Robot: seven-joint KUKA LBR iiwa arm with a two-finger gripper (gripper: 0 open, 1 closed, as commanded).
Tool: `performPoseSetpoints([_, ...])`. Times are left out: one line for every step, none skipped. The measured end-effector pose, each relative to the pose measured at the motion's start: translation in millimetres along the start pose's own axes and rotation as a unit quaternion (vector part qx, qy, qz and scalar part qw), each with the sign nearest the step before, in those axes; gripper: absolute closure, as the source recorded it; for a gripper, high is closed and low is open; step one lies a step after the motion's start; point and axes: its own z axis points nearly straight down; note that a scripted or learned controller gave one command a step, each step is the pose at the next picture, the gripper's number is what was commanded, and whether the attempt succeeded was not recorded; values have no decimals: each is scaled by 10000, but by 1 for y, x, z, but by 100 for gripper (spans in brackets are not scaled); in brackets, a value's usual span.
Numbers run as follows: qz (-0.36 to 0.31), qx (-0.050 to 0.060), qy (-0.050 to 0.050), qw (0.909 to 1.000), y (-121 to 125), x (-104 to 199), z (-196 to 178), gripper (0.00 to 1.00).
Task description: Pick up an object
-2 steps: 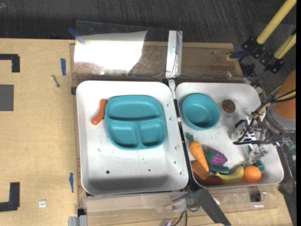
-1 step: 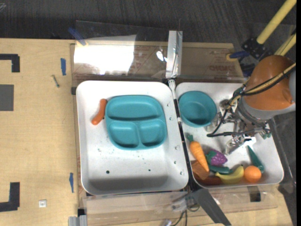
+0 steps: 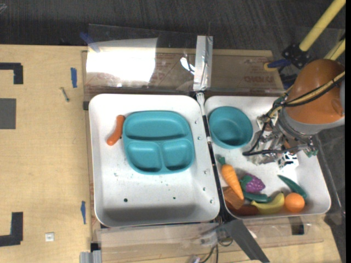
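Hovering over the right bin (image 3: pixel 323 179), the gripper (image 3: pixel 272 148) sits at the bin's centre, a little toward 12 o'clock; nothing is seen between its fingers, and whether the jaws are spread or pressed together I cannot tell from the tangle of metal and cable.

Item 1: teal bowl (image 3: pixel 230 126), at 10 o'clock in the right bin, just beside the gripper.
Item 2: toy carrot (image 3: pixel 232 181), at 8 o'clock of the gripper, lying aslant near the bin's left wall.
Item 3: purple grapes (image 3: pixel 254 184), at 6 o'clock of the gripper, touching the pile.
Item 4: yellow banana (image 3: pixel 271 203) and orange fruit (image 3: pixel 294 202), at 6 and 5 o'clock along the near wall.
Item 5: teal divided plate (image 3: pixel 159 141), centre of the left bin (image 3: pixel 104 201), with an orange sausage-shaped toy (image 3: pixel 115 130) at its 9 o'clock.

Step judged: approach, no object yet chosen or grasped. Next move, as judged: shift toward 6 o'clock over one piece of the pile, descend, then close on it; crowding there risks a glancing grip.
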Motion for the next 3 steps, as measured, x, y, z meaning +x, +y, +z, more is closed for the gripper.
performPoseSetpoints([302, -28, 51, 9995, 3, -78, -126, 100])
performPoseSetpoints([1274, -50, 111, 9918, 75, -45, -116, 100])
performPoseSetpoints([2022, -43, 109, 9793, 92, -111, -87, 100])
